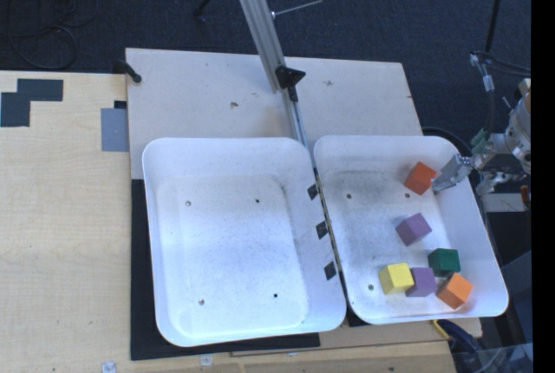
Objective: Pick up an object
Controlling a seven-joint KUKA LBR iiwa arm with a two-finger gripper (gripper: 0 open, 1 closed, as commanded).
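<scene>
Camera view: claw [453, 174] reaches from right, beside orange cube [420, 178].

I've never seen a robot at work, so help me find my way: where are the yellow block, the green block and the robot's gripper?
yellow block [398, 277]: camera view, on its top face.
green block [445, 259]: camera view, on its top face.
gripper [452, 175]: camera view, at its fingertips, beside the orange block.
</scene>
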